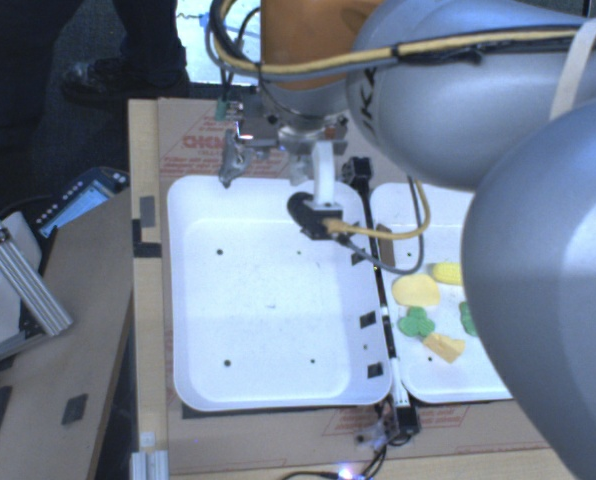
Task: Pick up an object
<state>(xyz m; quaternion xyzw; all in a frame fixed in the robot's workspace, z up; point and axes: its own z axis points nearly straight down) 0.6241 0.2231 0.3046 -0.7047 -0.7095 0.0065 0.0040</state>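
Note:
My gripper [274, 180] hangs over the far edge of the left bin [268, 308], under the orange wrist band. It is open: its fingers [228, 164] stand apart with nothing between them. The objects lie in the right bin [448, 393], well to the right of the gripper: a pale yellow rounded piece [416, 290], a small yellow piece [446, 271], a green piece [415, 322], a yellow wedge [444, 346] and another green piece [466, 316] half hidden by the arm. The grey arm covers most of the right bin.
A yellow cable [378, 233] with a black plug loops from the wrist across the divider between the bins. Cardboard [193, 143] lies under the bins. An aluminium rail [23, 283] and a blue-edged device [83, 193] sit at the left.

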